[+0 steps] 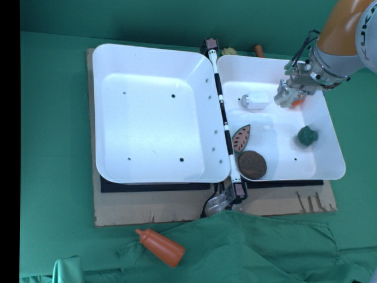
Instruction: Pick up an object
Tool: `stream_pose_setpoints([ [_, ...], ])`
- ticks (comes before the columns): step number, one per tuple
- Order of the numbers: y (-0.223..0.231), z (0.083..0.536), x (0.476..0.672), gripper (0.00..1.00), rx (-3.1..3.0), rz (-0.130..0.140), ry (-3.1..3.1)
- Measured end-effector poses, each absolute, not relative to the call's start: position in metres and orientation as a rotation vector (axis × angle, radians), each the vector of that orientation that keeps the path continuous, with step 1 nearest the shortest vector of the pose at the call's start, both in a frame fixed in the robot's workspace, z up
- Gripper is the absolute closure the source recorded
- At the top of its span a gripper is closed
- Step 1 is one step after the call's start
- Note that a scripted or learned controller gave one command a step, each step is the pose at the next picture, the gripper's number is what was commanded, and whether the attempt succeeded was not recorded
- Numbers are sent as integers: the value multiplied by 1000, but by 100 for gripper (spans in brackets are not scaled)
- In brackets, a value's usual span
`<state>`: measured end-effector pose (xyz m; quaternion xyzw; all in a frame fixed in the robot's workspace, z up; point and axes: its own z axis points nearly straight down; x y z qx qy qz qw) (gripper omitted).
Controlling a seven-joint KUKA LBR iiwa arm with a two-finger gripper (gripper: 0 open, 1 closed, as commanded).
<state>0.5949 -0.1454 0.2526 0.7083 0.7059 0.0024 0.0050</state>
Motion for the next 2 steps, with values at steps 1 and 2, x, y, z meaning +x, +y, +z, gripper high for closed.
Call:
stream_pose_setpoints([
  [1,-139,305,590,100,2216,10,2212],
  [2,-138,365,582,100,2216,10,2211],
])
